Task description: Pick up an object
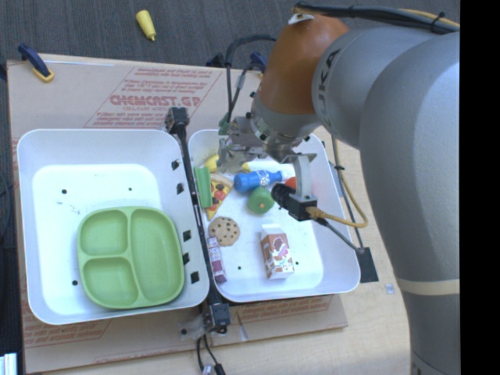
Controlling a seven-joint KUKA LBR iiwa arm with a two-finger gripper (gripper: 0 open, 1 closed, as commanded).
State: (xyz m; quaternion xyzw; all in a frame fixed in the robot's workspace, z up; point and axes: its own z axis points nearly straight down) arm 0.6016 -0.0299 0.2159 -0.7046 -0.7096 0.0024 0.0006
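Starting at the near edge of the right bin [344, 276], a small brown-and-white carton [276, 255] lies flat with a cookie [224, 230] just beside it toward the divider and a thin dark bar [216, 266] along the near wall; these sit apart from the rest and look like the easiest candidates, yet the arm is not over them; farther in, a green round piece [260, 201], a blue bottle [257, 180], a green stick [204, 185] and some yellow and orange bits [216, 196] crowd together under the wrist; the gripper [234, 156] hangs over the far end of that cluster, and whether it is apart or together I cannot tell, since the wrist housing and cabling hide it; no object can be seen held; the likely failure, as I judge it, is a descent into the crowd that catches two pieces at once or nudges the rounded bottle so it rolls aside, and a close near the far wall could scrape the bin; the black bracket [294, 202] and yellow cable [344, 219] beside the wrist could also brush the green piece; the left bin [47, 155] carries a green divided plate [130, 255], well clear of the work; beyond the bins lie a cardboard sheet [117, 92], a yellow-and-blue clamp [36, 62] and a small yellow object [146, 24] on the floor.
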